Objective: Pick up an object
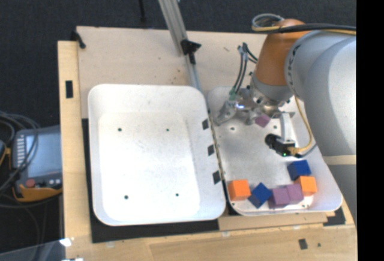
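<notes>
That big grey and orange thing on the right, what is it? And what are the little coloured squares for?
It is a robot arm, and its job is to pick something up. A camera above the bench looks down on two shallow white bins. The arm reaches over the right bin, with its gripper low near the bin's top end. I cannot tell whether it holds anything. A small purple block lies just beside it. More blocks sit along the bottom end: orange, blue, purple, another orange and another blue. The left bin is beside it.
</notes>
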{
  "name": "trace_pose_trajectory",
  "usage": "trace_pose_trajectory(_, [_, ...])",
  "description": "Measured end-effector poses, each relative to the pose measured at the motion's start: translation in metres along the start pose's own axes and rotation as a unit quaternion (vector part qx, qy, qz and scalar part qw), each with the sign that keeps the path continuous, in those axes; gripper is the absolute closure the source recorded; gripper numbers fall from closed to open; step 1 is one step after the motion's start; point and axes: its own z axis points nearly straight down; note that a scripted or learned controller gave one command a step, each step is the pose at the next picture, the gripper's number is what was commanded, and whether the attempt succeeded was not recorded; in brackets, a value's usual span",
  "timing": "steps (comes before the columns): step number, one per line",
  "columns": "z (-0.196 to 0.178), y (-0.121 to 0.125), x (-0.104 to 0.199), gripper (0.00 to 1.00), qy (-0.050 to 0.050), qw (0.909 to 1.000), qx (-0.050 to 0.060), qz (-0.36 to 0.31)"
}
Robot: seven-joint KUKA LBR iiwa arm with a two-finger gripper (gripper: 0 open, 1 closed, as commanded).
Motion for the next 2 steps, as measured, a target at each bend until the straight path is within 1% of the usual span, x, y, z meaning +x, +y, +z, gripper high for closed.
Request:
trace_pose_trajectory(1, [-0.001, 0.001, -0.001, 0.00, 0.001, 1.0000, -0.002, 0.000])
trace_pose_trajectory(2, [-0.013, 0.001, -0.002, 1.00, 0.001, 1.0000, -0.004, 0.002])
